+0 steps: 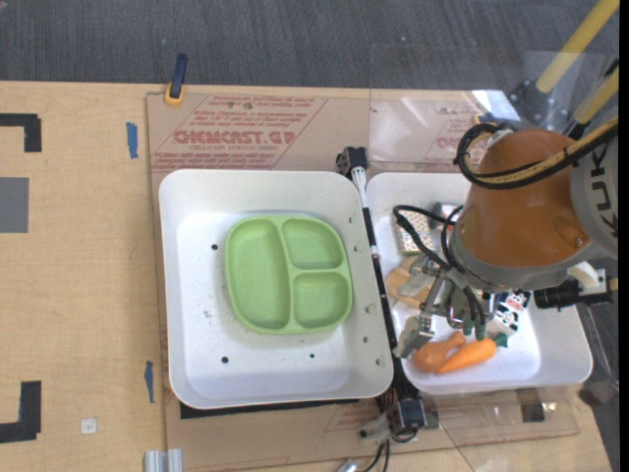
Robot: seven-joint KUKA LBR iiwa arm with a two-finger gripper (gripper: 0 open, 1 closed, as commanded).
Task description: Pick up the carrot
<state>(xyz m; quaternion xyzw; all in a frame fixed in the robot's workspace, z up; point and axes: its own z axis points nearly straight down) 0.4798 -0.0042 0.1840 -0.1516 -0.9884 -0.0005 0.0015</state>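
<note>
Hovering over the right bin (pixel 565 357), the claw (pixel 442 318) sits just at 11 o'clock of the carrot (pixel 457 355), positioned for a grasp; opening cannot be told.

We see the carrot (pixel 457 355) — orange, smooth and tapered — lying on its side near the front edge of the right-hand white bin, its thick rounded end toward the divider between the bins and its narrower end pointing right and slightly up.
</note>
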